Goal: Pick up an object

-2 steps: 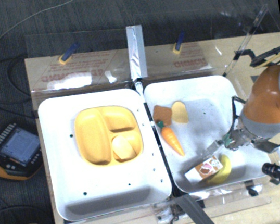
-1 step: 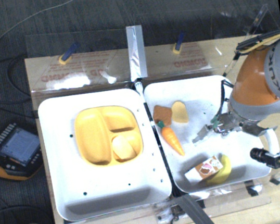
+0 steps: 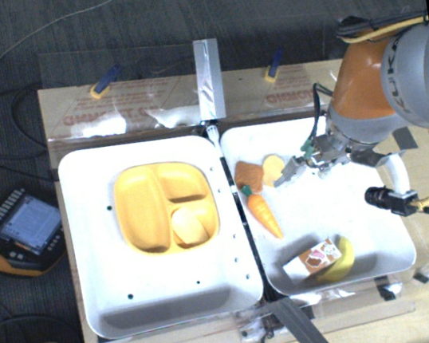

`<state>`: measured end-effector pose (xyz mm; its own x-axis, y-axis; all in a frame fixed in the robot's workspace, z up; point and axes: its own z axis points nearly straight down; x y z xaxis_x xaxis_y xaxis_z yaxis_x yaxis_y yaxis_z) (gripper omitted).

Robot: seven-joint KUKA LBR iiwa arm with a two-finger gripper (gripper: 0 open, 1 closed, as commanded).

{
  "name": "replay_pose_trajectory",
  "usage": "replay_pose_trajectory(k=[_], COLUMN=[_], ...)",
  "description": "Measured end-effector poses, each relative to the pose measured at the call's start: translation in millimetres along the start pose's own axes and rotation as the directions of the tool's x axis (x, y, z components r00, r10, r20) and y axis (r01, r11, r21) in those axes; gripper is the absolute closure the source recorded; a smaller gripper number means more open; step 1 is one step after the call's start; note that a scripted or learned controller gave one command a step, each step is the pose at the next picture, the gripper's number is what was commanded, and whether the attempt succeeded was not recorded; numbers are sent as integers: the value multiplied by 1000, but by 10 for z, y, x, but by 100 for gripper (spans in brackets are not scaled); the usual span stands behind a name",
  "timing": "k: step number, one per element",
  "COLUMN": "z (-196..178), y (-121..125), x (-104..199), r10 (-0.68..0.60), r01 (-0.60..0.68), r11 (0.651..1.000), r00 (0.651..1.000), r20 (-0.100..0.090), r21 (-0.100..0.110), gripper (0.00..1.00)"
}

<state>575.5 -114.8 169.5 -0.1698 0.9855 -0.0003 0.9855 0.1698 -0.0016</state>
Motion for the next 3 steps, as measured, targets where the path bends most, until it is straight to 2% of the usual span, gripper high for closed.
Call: replay_pose_trajectory(k=[1,2,3], z=[668,695,145], y=[302,-24,-317], x=[74,167,-266], r10=[40,-340,-404], r01=[-40,340,404], r11=[999,940,915], r00=[999,940,915], r20=[2,0,2], r21=[2,-1,-1], gripper=[0,0,0])
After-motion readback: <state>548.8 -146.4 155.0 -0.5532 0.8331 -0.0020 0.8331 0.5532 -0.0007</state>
